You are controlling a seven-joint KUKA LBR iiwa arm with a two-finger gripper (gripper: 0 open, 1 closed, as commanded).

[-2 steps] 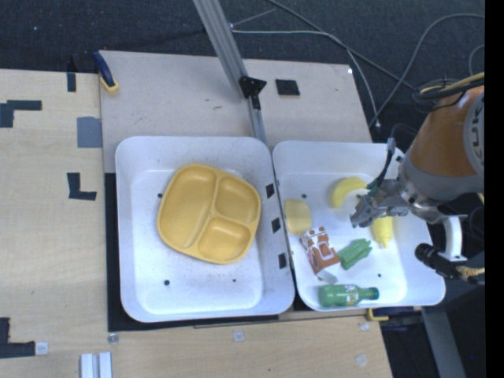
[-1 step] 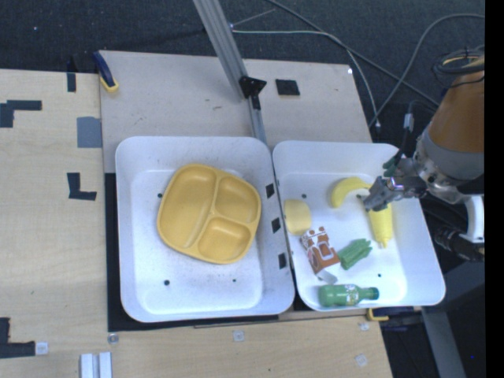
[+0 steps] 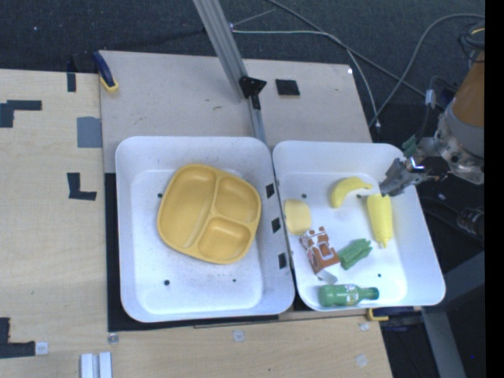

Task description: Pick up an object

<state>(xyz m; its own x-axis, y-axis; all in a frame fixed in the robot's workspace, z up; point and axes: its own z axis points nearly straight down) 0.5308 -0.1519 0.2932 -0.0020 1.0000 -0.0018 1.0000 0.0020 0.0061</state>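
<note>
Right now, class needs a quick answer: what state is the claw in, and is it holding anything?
Claw: above the right bin's upper right part, beside the yellow corn cob; open or shut cannot be told, and nothing is seen in it.

We count two white bins: the left bin (image 3: 126, 235) and the right bin (image 3: 421, 270). In the left bin we count one yellow divided plate (image 3: 209, 213), with three compartments. In the right bin we count six items: one yellow banana (image 3: 349, 189), one yellow corn cob (image 3: 380, 219), one pale yellow block (image 3: 297, 216), one red-and-white packet (image 3: 318, 250), one green leafy piece (image 3: 354, 253), and one green bottle (image 3: 347, 294).
</note>
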